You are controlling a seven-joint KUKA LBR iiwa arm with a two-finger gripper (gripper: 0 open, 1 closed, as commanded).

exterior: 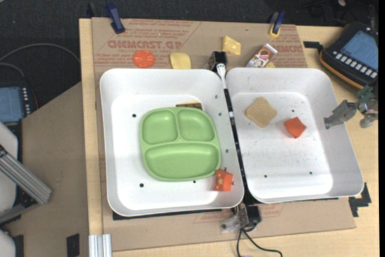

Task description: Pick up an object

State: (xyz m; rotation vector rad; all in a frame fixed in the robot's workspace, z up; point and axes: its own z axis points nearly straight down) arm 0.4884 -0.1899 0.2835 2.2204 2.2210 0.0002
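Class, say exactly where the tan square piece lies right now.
The tan square piece lies in the right bin, toward its upper left, just up-left of the orange-red block.

A green divided plate sits in the white left bin. The white right bin holds a tan cracker-like square and an orange-red block.

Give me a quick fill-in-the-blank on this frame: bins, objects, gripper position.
1. The green divided plate lies in the ____ bin of the view.
2. The tan cracker-like piece and the orange block lie in the ____ bin of the view.
3. The gripper is over that bin's ____ rim.
4. The plate has ____ compartments.

Missing words: left; right; right; three
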